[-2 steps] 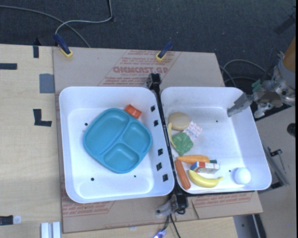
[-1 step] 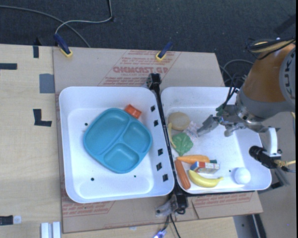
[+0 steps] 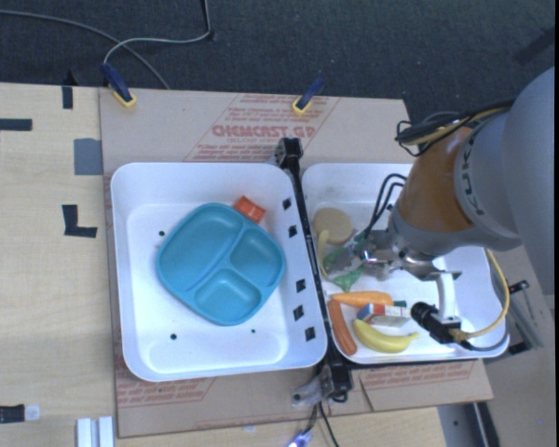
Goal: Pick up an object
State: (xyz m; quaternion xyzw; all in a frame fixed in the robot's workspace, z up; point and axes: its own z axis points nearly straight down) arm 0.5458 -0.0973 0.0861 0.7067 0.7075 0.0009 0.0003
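The right bin (image 3: 466,350) holds several toy foods: a tan round piece (image 3: 333,222), a green leafy piece (image 3: 340,266), an orange carrot (image 3: 361,299), a red-brown sausage (image 3: 343,329) and a yellow banana (image 3: 384,337). My gripper (image 3: 374,255) reaches down into this bin from the right, low over the green piece and just right of the tan piece. The wrist and its cables cover the spot beneath it. A small white, red and blue item (image 3: 389,313) lies between the carrot and the banana.
The left bin (image 3: 130,250) holds a blue divided plate (image 3: 222,263) with a small orange object (image 3: 250,209) at its far edge. A black divider (image 3: 301,250) runs between the bins. The arm's orange band (image 3: 438,189) and grey body hang over the right bin's right half.
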